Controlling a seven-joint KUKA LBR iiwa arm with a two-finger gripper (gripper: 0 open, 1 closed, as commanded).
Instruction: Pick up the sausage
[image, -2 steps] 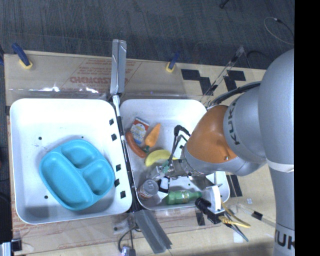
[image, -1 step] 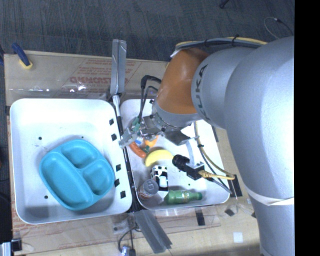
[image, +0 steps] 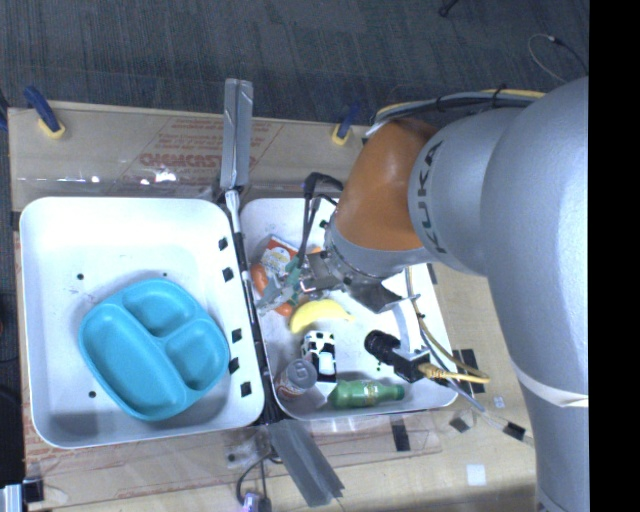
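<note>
My gripper (image: 296, 283) reaches down into the right bin (image: 432, 300), near that bin's left wall, with the grey and orange arm covering much of the bin's back. Right beside the gripper, on its left, lies a small reddish-orange piece (image: 261, 279) that looks like the sausage; it is partly hidden by the gripper. I cannot make out whether anything is held.
In the right bin, a yellow banana-like thing (image: 318, 314) lies just below the gripper, with a black-and-white object (image: 320, 351), a can (image: 298, 377) and a green bottle (image: 366, 393) toward the front. The left bin (image: 60, 230) holds a blue divided plate (image: 152, 346).
</note>
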